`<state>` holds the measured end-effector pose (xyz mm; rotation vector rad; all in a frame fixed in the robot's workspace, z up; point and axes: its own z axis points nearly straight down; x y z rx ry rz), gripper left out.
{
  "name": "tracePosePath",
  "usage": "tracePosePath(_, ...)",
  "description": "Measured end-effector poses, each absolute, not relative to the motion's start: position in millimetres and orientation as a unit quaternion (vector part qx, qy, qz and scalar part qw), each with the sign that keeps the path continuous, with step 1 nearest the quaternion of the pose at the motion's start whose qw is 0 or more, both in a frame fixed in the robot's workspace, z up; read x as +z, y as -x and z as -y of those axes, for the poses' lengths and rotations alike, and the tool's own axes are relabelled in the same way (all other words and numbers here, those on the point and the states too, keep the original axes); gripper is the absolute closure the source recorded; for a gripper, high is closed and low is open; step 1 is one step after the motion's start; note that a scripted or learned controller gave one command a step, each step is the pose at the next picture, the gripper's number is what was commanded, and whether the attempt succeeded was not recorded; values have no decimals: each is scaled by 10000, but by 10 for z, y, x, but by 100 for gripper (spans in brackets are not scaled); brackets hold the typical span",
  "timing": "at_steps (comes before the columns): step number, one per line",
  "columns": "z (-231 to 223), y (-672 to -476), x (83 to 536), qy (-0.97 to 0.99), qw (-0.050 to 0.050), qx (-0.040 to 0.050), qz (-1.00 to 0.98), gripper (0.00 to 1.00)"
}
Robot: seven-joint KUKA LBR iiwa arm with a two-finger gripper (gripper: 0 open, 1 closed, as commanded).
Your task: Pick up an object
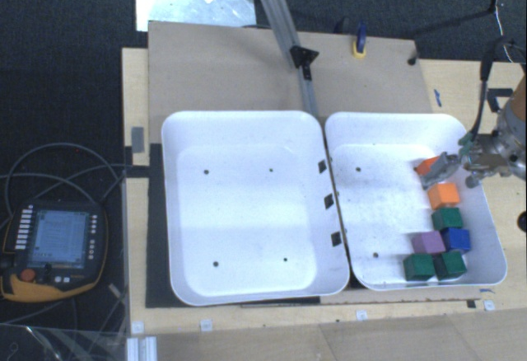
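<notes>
Gripper [438,163] over the right bin's blocks

From the left: a teach pendant [53,248] lies off the tabletop's left edge; the left bin [247,124], smooth white plastic with rounded corners; then the right bin [387,124], where small cubes cluster along its right wall. The metal fingers appear clamped on an orange block [428,166], above an orange cube [445,194], green cubes [418,267], a purple cube [428,242] and a blue cube [458,239].

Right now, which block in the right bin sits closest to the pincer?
The red-orange block at the top of the cluster, right at the pincer. The orange block lies below it; the green, blue and purple ones lie farther down.
</notes>
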<state>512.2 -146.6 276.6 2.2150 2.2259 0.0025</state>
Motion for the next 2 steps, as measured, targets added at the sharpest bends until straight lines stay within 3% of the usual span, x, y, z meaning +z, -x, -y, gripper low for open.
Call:
tracePosePath(1, 1467, -5122, 2768, -7058, 10, 10, -7084, 0)
tracePosePath(2, 1406, -5120, 2337, -7062, -11, -4, -7080, 0)
